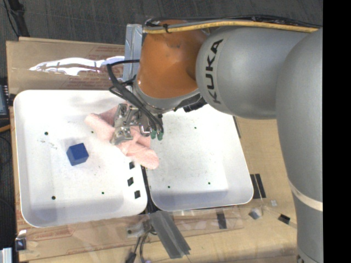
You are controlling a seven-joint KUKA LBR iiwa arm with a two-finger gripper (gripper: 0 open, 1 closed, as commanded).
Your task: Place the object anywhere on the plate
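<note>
Camera view: gripper (138,126) near frame centre, over the seam between the two white bins; opening impossible to tell. Directly beneath, a pink floppy object (137,147), draped across the right edge of the left bin (33,147) toward the right bin (203,163). Blue cube (78,153) lower left, well apart, open floor around it.

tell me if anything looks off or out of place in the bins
The pink cloth lies crumpled across the ridge between the two bins, part in each, under the gripper. The blue block sits flat in the left bin.
</note>
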